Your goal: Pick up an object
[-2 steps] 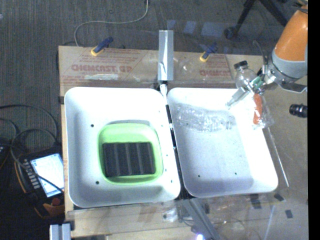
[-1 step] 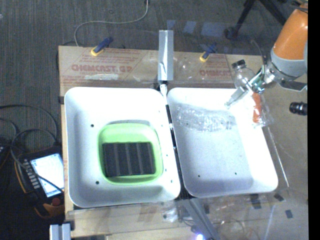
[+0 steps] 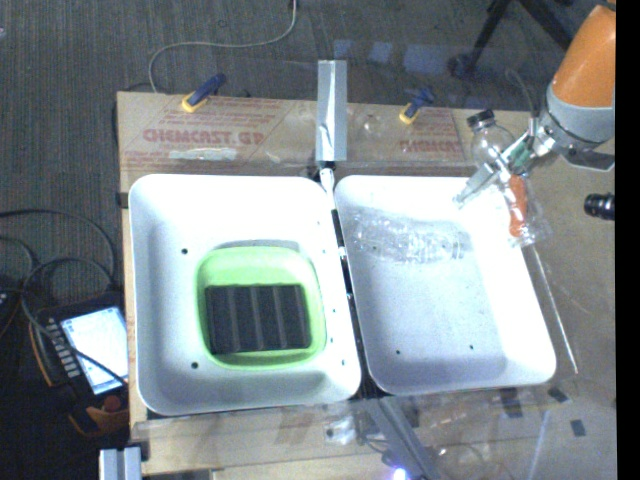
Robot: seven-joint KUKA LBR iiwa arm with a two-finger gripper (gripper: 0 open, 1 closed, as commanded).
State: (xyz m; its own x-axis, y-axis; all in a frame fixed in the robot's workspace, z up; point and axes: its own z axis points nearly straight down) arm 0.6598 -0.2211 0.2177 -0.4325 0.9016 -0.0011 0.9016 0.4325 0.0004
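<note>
My gripper [image 3: 478, 183] hangs over the far right corner of the right bin [image 3: 460, 358], below the grey wrist and orange band. A clear plastic item with an orange part [image 3: 517, 211] sits right beside the gripper at the bin's far right rim; whether it is gripped is unclear. Another crumpled clear plastic piece [image 3: 405, 238] lies on the floor of the right bin near its far wall. A green tub with a black ridged insert [image 3: 258, 313] rests in the middle of the left bin [image 3: 160, 228].
A metal post [image 3: 330, 118] stands behind the gap between the bins. Yellow and blue clamps [image 3: 200, 92] hold the cardboard backing. A tablet and cables [image 3: 85, 343] lie on the floor at the left.
</note>
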